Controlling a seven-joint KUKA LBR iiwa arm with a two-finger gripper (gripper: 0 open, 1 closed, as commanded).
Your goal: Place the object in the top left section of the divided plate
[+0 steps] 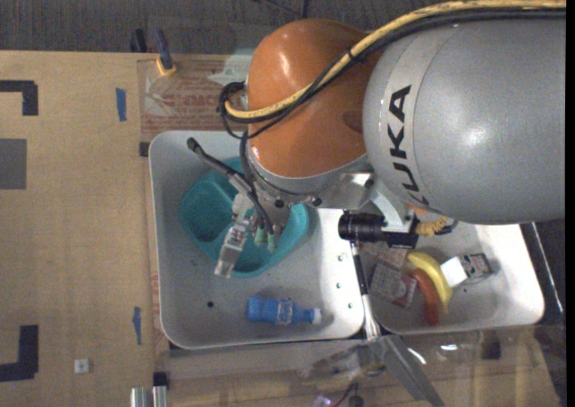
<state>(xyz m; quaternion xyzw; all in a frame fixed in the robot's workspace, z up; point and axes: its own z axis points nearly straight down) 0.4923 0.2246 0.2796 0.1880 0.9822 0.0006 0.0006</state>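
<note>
The grey arm with its orange band [431,118] filled the upper right of the frame and reached down towards the centre. Its gripper [232,248] hung over the lower right part of a teal plastic divided plate [205,207]. From this angle it could not be told whether the gripper was open or closed, nor whether it had hold of anything.

The plate lay in the upper middle of the left shallow white bin [180,293], left of the frame's centre. The arm hid its right side, and one curved compartment showed on its left.

Below the plate, near the bin's lower edge, a small blue plastic bottle with a pale cap end [280,311] lay on its side on the bin floor. It was apart from both the plate and the gripper.

The right shallow white bin [508,302] sat at the lower right of the frame, largely covered by the arm. In it lay a yellow banana [433,272] with a reddish curved item [431,306] just below it. A flat printed packet [391,281] was just to their left, and a small white and black block [472,266] to their right.

The brown cardboard bench top [72,216] took up the left of the frame, marked with black tape corners [22,95] and short strips of blue tape [120,104].
</note>
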